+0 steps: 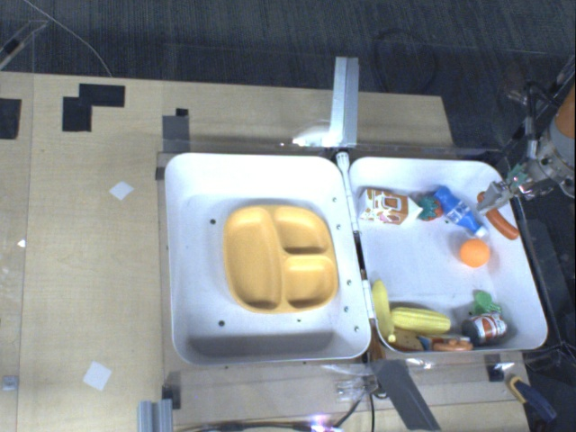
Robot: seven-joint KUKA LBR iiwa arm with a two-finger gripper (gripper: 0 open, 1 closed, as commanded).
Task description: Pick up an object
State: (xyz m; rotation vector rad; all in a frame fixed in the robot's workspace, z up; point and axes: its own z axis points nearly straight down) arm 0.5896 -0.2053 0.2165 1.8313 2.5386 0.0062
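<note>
Bench [81, 268]: pale wood, bearing two white bins side by side, with a metal post [346, 102] standing at 12 o'clock of their shared wall.

Left bin [193, 331]: held one yellow tray [277, 257], three compartments, lying flat near the middle of the floor.

Right bin [423, 268]: held the loose items.
- Carton [385, 208], white with brown print, at 10 o'clock, close to the dividing wall.
- Blue bottle [457, 210], lying slantwise at 12 o'clock, with a small teal piece [429, 207] just beside it toward the carton.
- Sausage [502, 220], orange-red, at 2 o'clock against the right wall.
- Orange ball [474, 254], right of centre, just below the bottle and apart from it.
- Banana [381, 306], at 7 o'clock along the dividing wall.
- Corn [419, 319], yellow, lying just beside the banana at 6 o'clock.
- Can [487, 329], dark with a metal end, on its side at 5 o'clock; a green piece [484, 302] touched it from above.
- Small orange and dark items along the near wall, too small to tell.

Arm [562, 138]: entered at 3 o'clock, orange band at the frame edge.

Gripper [504, 190]: stood over the bin's 2 o'clock corner, tips close above the upper end of the sausage. Whether the claw was released or clenched could not be told, nor whether it touched the sausage.
</note>
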